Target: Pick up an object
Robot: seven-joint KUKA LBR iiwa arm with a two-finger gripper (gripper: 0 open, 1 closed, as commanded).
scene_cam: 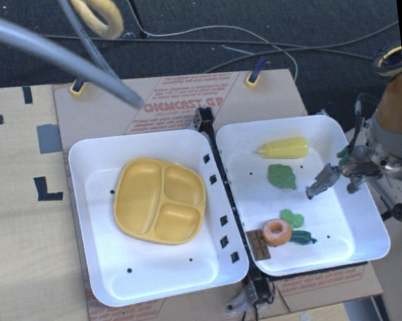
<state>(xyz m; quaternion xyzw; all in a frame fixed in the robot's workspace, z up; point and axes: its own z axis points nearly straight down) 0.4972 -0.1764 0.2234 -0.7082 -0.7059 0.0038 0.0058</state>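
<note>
In the right bin (364, 245) you have four small things to choose from. The yellow piece (284, 149), which looks like a toy corn cob or a banana, lies near the far edge. The flat green leaf-like piece (281, 176) is just beside it, toward the middle of the bin. Near the front edge you see the orange ring (276, 232), like a small donut, touching a green toy (296, 228) with a darker stem that lies on its right.

The gripper (333, 180) hangs over the right edge of this bin, at middle height of that edge. One dark finger points to the left, toward the leaf piece, and nothing sits between the jaws. How wide the jaws are open I cannot tell, because the second finger is hard to separate from the wrist.

For a good pick, I think the leaf piece or the yellow piece is the easier goal: both lie free, with bare white floor around them. Bring the jaws straight above the middle of the piece, turn them across its short side, and go down until they almost touch the floor. The ring and the green toy touch each other, so there you risk to push one away.

The left bin (93, 227) holds a yellow divided plate (160, 200).
</note>
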